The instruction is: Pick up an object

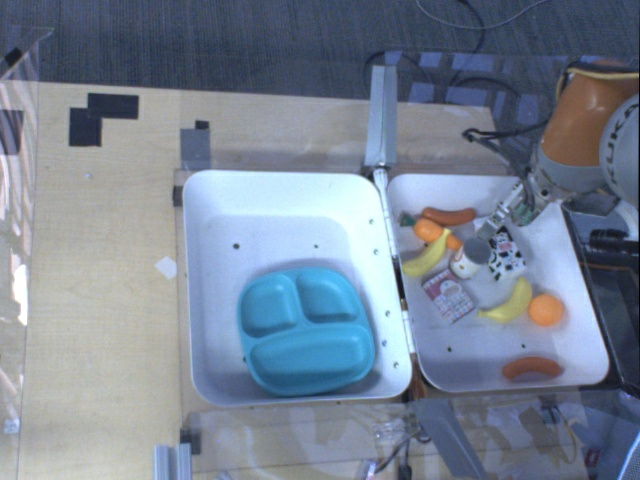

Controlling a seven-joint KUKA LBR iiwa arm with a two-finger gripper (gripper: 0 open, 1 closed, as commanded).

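The tool (497,230) is reaching into the right bin (590,353) from its far right corner, hanging over a black-and-white cow toy (507,259) near the bin's middle; its grip state is impossible to tell. A banana (508,304) and an orange (546,310) are lying toward the near right edge. A blue tray (305,331) is sitting in the left bin (215,218).

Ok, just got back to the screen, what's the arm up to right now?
The arm's gripper is down in the right bin, over the pile of toy food near a black-and-white cow toy and a small cup. Nothing is visibly lifted yet. The left bin holds a blue divided tray, untouched.
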